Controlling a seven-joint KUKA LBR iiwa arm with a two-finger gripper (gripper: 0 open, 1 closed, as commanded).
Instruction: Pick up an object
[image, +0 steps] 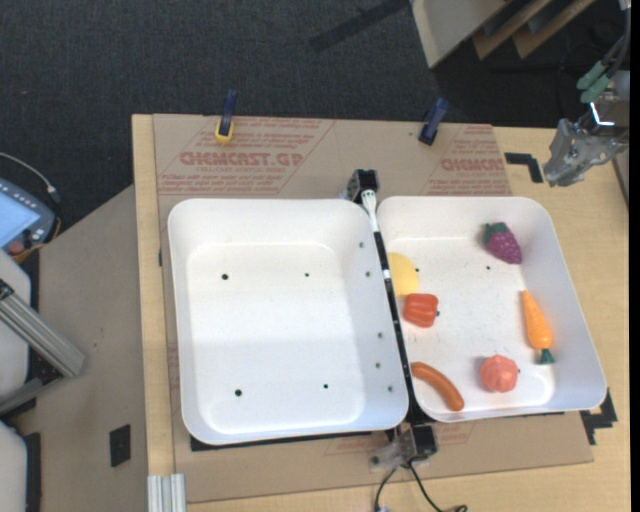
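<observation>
The right bin (573, 300) holds several toy foods. A purple bunch of grapes (503, 243) lies at its far right, and an orange carrot (536, 320) sits along its right wall. A yellow piece (402, 272) and a red pepper (421, 309) rest by the divider. An orange-red sausage (437, 385) and a pink-red round fruit (499, 373) lie near the front. My gripper (572, 157) hangs high beyond the bin's far right corner, over the bench and apart from every object, with nothing seen in it.
The left bin (180, 300) sits beside the right one on a cardboard sheet (300, 150). A yellow clamp (226, 125) and a blue clamp (433, 122) grip the sheet's far edge. A black clip (362, 185) sits where the bins meet.
</observation>
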